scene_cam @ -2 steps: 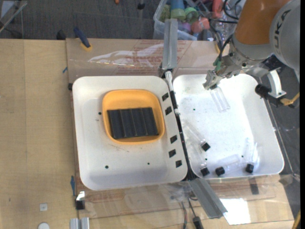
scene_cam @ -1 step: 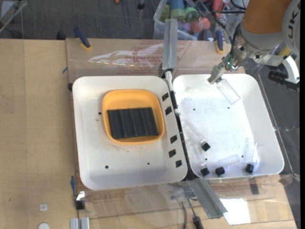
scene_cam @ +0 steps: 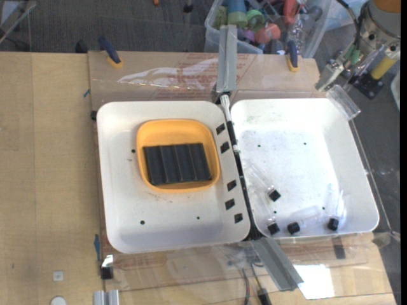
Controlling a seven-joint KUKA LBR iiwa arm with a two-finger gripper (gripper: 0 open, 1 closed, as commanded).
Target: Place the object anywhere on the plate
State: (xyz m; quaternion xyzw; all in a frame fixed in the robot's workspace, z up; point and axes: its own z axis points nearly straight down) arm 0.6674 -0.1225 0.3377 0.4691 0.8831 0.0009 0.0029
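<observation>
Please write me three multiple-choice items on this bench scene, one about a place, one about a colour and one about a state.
1. In which bin does the shallow plate lie?
A. the camera view's left white bin
B. the camera view's right white bin
C. neither; it stands on the wooden bench top

2. What colour is that plate?
A. blue
B. orange-yellow
C. green

3. How does the dark ribbed rectangular block stand with regard to the plate?
A. it lies flat on the plate
B. it leans against the bin wall
C. it hangs from the gripper

Key: 1 A, the plate sits left of the divider; 2 B, its rim is orange-yellow; 3 A, the block rests flat within the plate's rim, the arm being off at the upper right.
</observation>
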